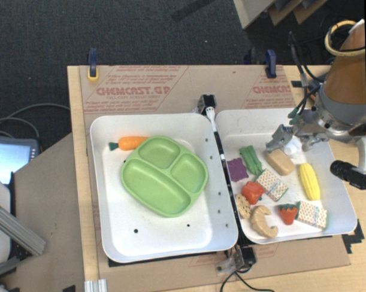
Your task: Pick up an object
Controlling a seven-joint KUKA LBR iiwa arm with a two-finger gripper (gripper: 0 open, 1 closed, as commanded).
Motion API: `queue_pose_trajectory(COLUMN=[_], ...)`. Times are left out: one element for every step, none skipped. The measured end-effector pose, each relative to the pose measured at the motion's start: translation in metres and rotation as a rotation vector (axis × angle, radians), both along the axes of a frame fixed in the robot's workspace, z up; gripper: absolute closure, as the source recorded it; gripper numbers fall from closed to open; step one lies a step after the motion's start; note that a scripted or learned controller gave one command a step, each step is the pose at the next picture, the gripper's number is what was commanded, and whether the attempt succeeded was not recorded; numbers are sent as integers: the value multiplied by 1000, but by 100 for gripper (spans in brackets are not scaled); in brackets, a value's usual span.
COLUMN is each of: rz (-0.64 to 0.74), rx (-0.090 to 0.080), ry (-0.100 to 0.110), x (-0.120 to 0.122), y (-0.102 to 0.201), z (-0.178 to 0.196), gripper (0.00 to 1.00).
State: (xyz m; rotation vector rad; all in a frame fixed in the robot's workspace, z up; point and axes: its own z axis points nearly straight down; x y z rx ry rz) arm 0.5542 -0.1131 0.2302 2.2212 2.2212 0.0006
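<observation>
The arm reaches in from the right, its grey body with the orange band high at the upper right corner, wrist angled down and leftward over the right bin [347,217]. The gripper [283,140] hangs low near the bin's upper middle, just above the tan block [280,163]. Whether its jaws stand apart or together, I cannot tell from this angle; nothing is seen held between them.

Below the gripper the right bin is crowded. The tan block lies tilted just beside the yellow corn cob [309,181]. To the left sit a green pea pod [252,160] and a purple piece [236,169]. A red pepper [252,192] touches a checkered cracker [272,185]. Nearer the front edge lie a tan croissant-shaped piece [263,221], a strawberry [288,213] and another patterned cracker [311,214], with a small cookie [242,205] at the bin's left wall.

Over in the left bin [107,193], a green divided plate [165,176] lies near the middle, and an orange carrot [129,143] sits just beside its upper left rim.
</observation>
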Motion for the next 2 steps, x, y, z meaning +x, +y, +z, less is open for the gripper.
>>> queue_pose_trajectory(rz=[-3,-7], rx=[0,2], ry=[6,9], x=[25,4], y=[-34,-104], z=[-51,-133], gripper=[0,0])
